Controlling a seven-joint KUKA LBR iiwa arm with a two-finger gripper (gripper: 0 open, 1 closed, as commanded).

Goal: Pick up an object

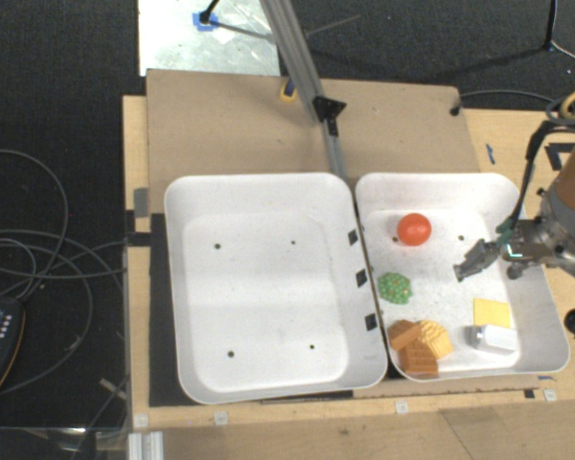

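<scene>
The right bin [441,188] holds a red ball [414,229] at its back. A green bumpy lump [395,287] lies near the bin's left wall. An orange and brown block cluster [420,342] sits at the front. A yellow block [492,311] and a small white and grey piece [489,337] lie at the front right. My gripper [494,264] hangs over the right side of this bin, above and just behind the yellow block. It is open, its dark fingers [471,261] spread with nothing between them.
The left bin [187,257] sits beside the right one, joined by black clips [361,278] along the shared wall. A grey pole [297,46] slants in from the back. Cables lie on the floor at the left.
</scene>
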